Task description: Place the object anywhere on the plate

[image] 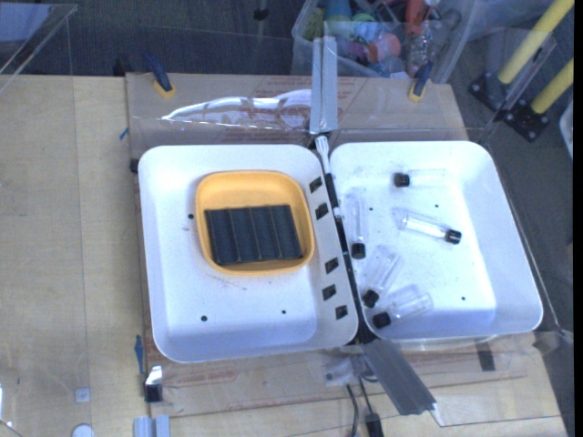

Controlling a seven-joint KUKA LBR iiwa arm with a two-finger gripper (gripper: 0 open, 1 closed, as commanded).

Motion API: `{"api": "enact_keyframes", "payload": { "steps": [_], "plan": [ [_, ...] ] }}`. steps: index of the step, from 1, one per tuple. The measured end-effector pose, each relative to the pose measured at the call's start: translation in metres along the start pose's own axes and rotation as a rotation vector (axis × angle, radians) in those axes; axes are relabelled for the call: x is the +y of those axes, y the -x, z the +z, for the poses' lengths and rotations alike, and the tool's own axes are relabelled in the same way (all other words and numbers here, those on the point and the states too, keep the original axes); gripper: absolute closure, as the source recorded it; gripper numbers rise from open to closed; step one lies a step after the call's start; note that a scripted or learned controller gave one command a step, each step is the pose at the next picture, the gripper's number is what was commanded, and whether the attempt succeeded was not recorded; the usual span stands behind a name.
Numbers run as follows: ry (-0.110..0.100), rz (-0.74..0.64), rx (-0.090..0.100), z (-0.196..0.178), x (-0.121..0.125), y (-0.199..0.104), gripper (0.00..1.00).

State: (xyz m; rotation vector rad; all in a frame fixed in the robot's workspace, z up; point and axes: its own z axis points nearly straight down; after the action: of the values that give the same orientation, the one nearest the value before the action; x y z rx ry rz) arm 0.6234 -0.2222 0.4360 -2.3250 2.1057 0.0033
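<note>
A yellow plate point(211, 192) lies in the left white bin point(168, 308); a dark ridged rectangular insert point(253, 234) rests in its middle. In the right bin point(506, 280) several clear plastic tubes with black caps lie loose: one near the back point(414, 178), one in the middle point(426, 227), one along the left wall point(353, 224), and two near the front point(383, 276) point(401, 305).
A dark divider with black clips point(326, 235) runs between the two bins. A clear crate of colourful toys point(383, 16) stands behind the bench. Yellow poles point(542, 30) lean at the back right. A grey metal bracket point(396, 381) juts out at the front.
</note>
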Motion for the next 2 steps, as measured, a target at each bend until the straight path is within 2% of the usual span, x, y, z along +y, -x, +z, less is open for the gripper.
{"api": "enact_keyframes", "payload": {
  "steps": [1, 2],
  "plan": [
    [-0.003, -0.221, 0.001, 0.0, -0.009, 0.004, 1.0],
    [0.003, -0.626, -0.002, 0.081, -0.044, 0.012, 1.0]
  ]
}}
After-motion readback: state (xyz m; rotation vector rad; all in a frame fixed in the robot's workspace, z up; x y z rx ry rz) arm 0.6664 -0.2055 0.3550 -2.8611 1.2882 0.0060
